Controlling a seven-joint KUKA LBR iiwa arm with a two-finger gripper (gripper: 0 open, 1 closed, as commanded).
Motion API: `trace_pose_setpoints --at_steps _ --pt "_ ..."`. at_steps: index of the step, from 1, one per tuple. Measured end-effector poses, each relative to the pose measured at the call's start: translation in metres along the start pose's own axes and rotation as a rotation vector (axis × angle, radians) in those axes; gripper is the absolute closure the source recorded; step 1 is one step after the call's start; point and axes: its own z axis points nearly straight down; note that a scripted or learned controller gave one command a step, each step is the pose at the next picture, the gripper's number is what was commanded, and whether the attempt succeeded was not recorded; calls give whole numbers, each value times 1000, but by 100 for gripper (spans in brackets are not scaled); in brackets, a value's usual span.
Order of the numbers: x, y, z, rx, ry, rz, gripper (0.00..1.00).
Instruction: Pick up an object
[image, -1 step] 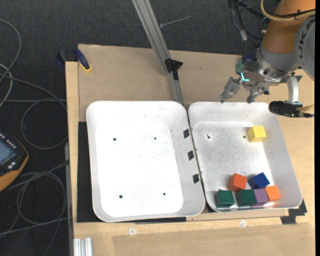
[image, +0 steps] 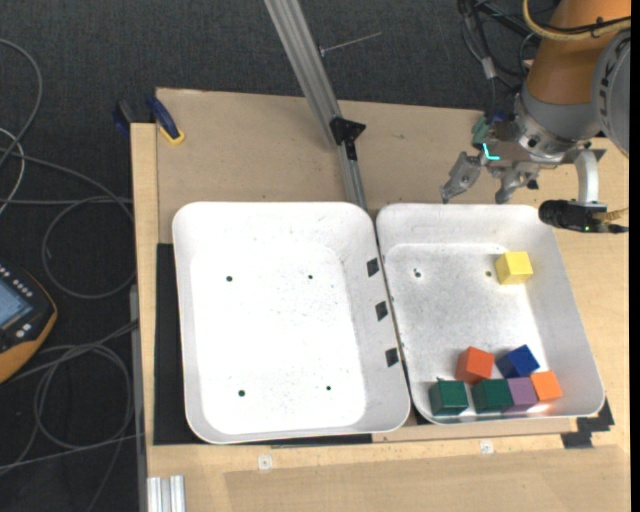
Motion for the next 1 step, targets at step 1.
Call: trace_pose_setpoints --at_steps 1 --pt "5 -6 61 6 1 1 0"
